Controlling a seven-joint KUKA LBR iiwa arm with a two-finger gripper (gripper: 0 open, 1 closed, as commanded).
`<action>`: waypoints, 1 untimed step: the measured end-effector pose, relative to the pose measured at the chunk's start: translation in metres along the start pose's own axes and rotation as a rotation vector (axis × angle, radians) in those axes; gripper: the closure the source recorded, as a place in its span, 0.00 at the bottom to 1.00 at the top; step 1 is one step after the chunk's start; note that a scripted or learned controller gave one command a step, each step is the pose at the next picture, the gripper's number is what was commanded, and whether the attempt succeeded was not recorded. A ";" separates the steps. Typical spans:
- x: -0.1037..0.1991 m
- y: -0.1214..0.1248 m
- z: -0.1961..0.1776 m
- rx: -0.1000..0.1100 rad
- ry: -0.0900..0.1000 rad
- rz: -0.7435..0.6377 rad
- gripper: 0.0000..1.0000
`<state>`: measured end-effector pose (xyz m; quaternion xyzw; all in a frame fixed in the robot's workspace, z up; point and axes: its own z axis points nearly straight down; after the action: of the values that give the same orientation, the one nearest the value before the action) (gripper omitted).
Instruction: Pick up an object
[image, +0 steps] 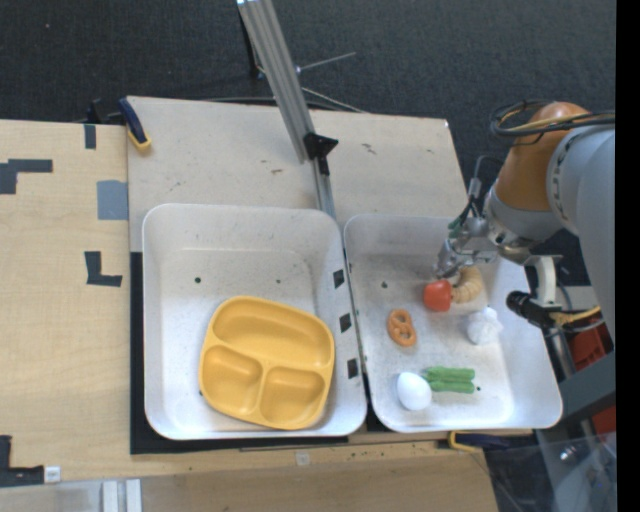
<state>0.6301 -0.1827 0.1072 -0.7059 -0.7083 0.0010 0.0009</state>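
pincer (455, 262) low in right bin (520, 400), just above red tomato-like toy (437, 295) | finger state: cannot tell | toy beside tan piece (468, 289), near pretzel (401, 327) | likely light, smooth, rounded, prone to slipping | best taken across widest middle

Bare floor behind yellow tray (267, 362)

Looks down at a slant from above the bench (60, 300), both white bins (160, 330) mid-frame, moderately far.
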 end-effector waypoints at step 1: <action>-0.002 -0.007 -0.047 -0.006 -0.001 0.003 1.00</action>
<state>0.6229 -0.1852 0.1545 -0.7069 -0.7073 -0.0006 -0.0015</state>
